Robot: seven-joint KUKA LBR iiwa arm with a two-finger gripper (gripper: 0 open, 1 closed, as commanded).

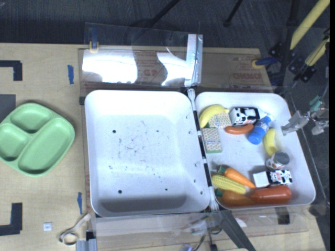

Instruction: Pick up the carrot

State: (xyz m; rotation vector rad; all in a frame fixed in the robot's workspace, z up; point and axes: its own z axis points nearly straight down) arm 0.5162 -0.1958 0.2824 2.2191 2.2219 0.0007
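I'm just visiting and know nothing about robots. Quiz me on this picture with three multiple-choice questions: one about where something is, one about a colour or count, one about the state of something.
1. Where does the carrot lie?
A. In the right bin, near its front edge
B. In the left bin
C. On the green plate

2. What colour is the divided plate on the bench at the left?
A. Red
B. Green
C. Blue

3. What is the state of the carrot?
A. Lifted in the air above the bins
B. Standing upright by itself
C. Lying in the bin beside the corn cob, untouched

Answers:
1. A: the carrot lies in the right bin, among the toys at the front.
2. B: the plate is pale green, with three compartments.
3. C: it lies flat against the corn cob, and nothing grips it.
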